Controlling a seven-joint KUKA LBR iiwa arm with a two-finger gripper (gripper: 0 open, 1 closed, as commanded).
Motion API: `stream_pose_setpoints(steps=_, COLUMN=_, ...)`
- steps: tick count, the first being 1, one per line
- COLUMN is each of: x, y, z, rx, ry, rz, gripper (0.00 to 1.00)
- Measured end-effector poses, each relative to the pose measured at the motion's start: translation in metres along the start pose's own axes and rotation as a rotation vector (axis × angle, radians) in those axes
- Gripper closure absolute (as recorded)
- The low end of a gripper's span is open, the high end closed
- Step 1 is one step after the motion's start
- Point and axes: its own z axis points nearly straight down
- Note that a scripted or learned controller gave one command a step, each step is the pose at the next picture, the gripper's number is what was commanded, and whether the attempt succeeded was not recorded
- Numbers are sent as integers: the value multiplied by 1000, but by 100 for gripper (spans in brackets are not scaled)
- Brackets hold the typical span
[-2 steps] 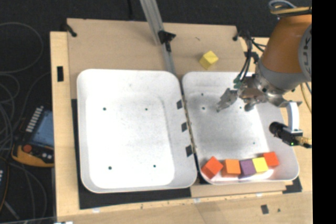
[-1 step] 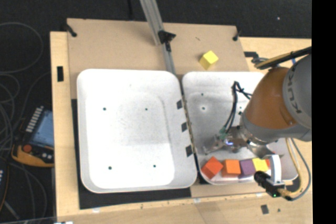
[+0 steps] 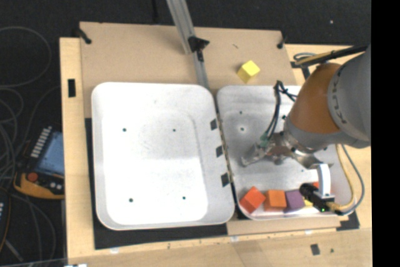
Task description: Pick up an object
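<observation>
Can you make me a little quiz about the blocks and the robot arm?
1. True or false: the yellow block lies inside a bin.
2. Which bin holds the orange block, left or right?
3. Pick one: the purple block sits beside (a) another orange block, (b) a green ball.

Key: 1 false, it lies on the board behind the right bin; 2 right; 3 a.

One fixed camera up high, tilted down at a slant over the counter (image 3: 156,47), taking in both white bins (image 3: 112,134) from mid-distance.
</observation>
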Motion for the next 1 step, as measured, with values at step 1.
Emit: stream_pose_setpoints(steps=1, x=-21, y=93, z=-1, rx=-7, ry=-3, rz=-1, gripper=0)
